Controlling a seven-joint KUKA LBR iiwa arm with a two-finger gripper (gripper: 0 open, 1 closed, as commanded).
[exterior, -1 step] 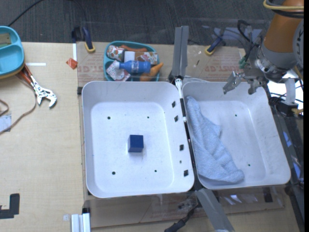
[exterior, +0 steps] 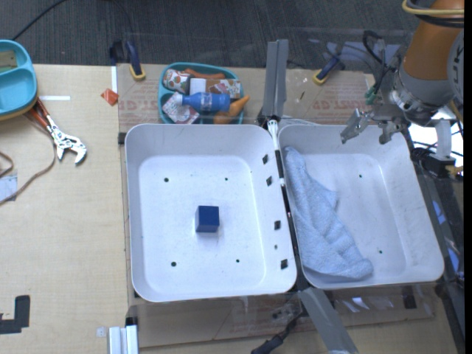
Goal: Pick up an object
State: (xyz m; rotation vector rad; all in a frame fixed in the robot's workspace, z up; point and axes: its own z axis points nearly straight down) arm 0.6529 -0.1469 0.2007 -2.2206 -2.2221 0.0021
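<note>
A small blue cube (exterior: 208,219) sits near the middle of the left white bin (exterior: 147,161). A crumpled light blue-grey cloth (exterior: 321,220) lies along the left side of the right white bin (exterior: 402,198). My gripper (exterior: 371,129) hangs over the back edge of the right bin, to the upper right of the cloth and far from the cube. Its two fingers (exterior: 351,130) stand apart with nothing between them. The orange band (exterior: 435,39) of the arm rises above it at the right.
A blue dish (exterior: 200,94) full of small items stands behind the left bin. A wrench (exterior: 63,142) and a light blue tray (exterior: 15,76) lie on the wooden bench at left. A grey divider post (exterior: 275,80) rises between the bins.
</note>
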